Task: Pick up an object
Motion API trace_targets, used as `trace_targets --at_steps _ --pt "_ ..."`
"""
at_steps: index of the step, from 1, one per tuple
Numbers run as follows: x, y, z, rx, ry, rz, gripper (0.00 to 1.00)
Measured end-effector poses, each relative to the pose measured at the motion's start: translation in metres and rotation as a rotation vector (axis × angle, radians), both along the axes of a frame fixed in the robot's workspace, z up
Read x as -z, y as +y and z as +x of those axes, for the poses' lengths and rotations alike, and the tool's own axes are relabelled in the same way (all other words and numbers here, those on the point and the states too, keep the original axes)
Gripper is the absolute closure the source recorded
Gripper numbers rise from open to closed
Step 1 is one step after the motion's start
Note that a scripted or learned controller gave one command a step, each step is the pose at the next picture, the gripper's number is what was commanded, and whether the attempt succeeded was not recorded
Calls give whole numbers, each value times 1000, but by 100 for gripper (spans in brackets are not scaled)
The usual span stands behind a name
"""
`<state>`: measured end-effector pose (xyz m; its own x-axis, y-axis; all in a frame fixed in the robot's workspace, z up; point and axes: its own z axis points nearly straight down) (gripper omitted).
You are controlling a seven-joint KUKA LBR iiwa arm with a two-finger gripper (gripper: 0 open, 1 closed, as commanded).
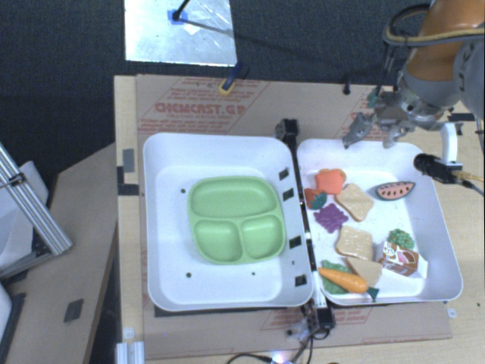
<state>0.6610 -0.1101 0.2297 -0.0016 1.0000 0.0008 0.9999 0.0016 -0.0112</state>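
My gripper [373, 136] hangs above the far edge of the right bin [439, 233], its two fingers spread apart with nothing between them. Below it in that bin lie toy foods: an orange piece [330, 180], a bread slice [355, 202], a watermelon slice [395, 190], purple grapes [330, 218], a second bread slice [355, 243], a carrot [344, 280], a green broccoli piece [400, 240] and a small brown-and-white carton [399, 261]. The nearest items, the orange piece and the watermelon slice, lie well in front of the gripper.
The left bin [163, 203] holds a green divided plate [236, 219]. A black clip divider [299, 203] runs between the bins. A shiny metal sheet [180, 21] lies beyond the cardboard base [204, 105]. Metal rails [30, 211] stand at far left.
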Motion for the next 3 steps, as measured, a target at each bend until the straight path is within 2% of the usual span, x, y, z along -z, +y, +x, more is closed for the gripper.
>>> trace_targets --at_steps 1,3 --pt "-8 0 2 -2 -13 -1 0" --pt "78 -11 2 1 -11 -1 0"
